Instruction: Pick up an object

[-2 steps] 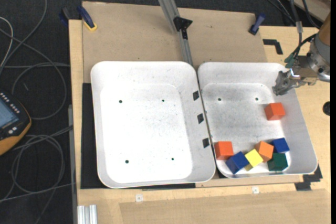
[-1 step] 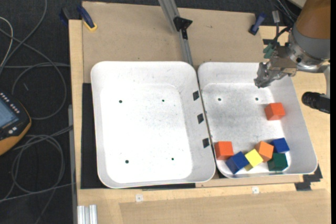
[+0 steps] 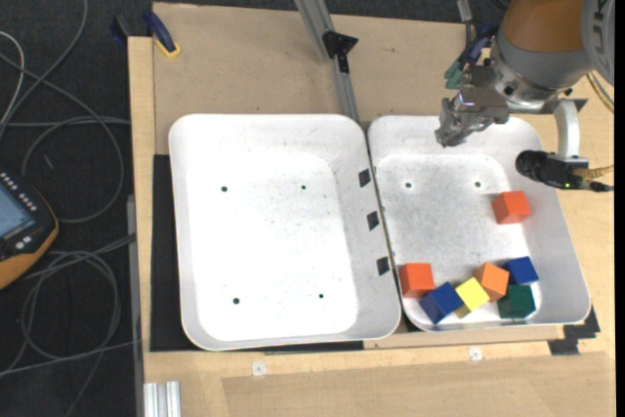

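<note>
Nearest us, along the front wall of the right bin (image 3: 571, 259), we are seeing a cluster of blocks lying close together: an orange block (image 3: 417, 277) at the left, then a blue block (image 3: 440, 301), a yellow block (image 3: 472, 293), a second orange block (image 3: 494, 278), a second blue block (image 3: 521, 270) and a green block (image 3: 517, 303) at the right end, several of them touching their neighbours. A little farther back, a third orange block (image 3: 511, 207) is sitting alone toward the right side of that bin, well apart from the cluster. Beside it, the left bin (image 3: 195, 210) is resting on the counter (image 3: 244, 54), the two bins nearly touching along their inner walls. Farther still, we are watching the hand (image 3: 459, 127) hanging over the back edge of the right bin, away from every block, with nothing between its fingers; we cannot tell whether it is released or clenched. Behind it the arm (image 3: 552, 5) is reaching in from the right, and a metal bar (image 3: 312, 5) is slanting across the counter's far side.
</note>
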{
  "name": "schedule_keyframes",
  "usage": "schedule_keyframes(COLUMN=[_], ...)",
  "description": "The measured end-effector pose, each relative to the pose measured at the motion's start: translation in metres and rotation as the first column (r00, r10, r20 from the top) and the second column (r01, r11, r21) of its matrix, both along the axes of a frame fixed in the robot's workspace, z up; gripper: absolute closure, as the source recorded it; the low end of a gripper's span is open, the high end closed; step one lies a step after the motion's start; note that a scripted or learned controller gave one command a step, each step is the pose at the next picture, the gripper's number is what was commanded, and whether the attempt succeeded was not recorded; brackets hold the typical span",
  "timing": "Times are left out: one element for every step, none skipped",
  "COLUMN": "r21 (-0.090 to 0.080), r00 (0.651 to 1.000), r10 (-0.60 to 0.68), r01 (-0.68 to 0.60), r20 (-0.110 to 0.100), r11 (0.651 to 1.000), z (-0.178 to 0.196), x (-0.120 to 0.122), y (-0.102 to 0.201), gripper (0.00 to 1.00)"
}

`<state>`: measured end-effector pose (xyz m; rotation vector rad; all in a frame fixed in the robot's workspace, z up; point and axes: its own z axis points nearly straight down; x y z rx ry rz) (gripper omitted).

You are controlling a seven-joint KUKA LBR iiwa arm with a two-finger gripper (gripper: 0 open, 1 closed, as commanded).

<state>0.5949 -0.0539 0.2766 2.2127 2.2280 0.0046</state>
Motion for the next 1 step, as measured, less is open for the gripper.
schedule_keyframes(r21=[0.000], r00=[1.000], r10=[0.000], r01=[0.000], r20=[-0.001], r11=[1.000], z=[-0.0007], x=[0.0171], y=[0.0489], gripper=[1.00])
